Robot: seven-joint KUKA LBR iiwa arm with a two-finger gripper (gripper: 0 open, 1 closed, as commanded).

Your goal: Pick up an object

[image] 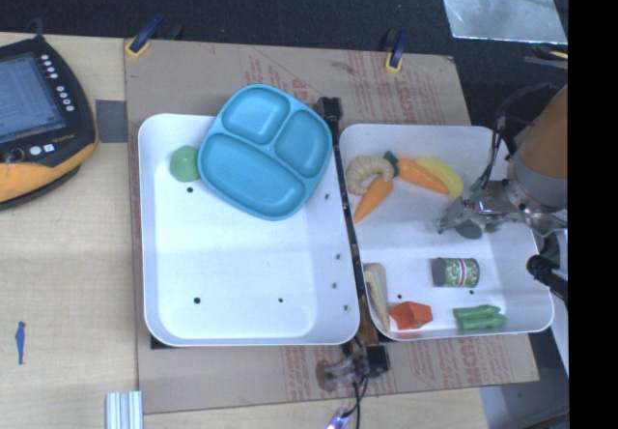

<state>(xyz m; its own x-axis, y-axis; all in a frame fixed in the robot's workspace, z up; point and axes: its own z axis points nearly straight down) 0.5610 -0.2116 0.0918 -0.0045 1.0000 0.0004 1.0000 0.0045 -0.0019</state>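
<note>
My gripper (465,221) hangs over the right side of the right bin (425,234), fingers spread open with nothing between them. Just below it lies a small green and grey can (455,271). To its upper left sit two carrots (373,197), (422,174), a yellow banana-like piece (442,171) and a pale curled shrimp-like toy (365,169). Along the bin's front edge lie a red block (410,315), a green pod-like toy (479,318) and a tan piece (376,283).
The left bin (241,292) holds a blue divided plate (266,150) leaning on its back rim and a green ball (184,163). A teach pendant (39,118) rests on the bench at far left. Clamps hold the cardboard mat's edges.
</note>
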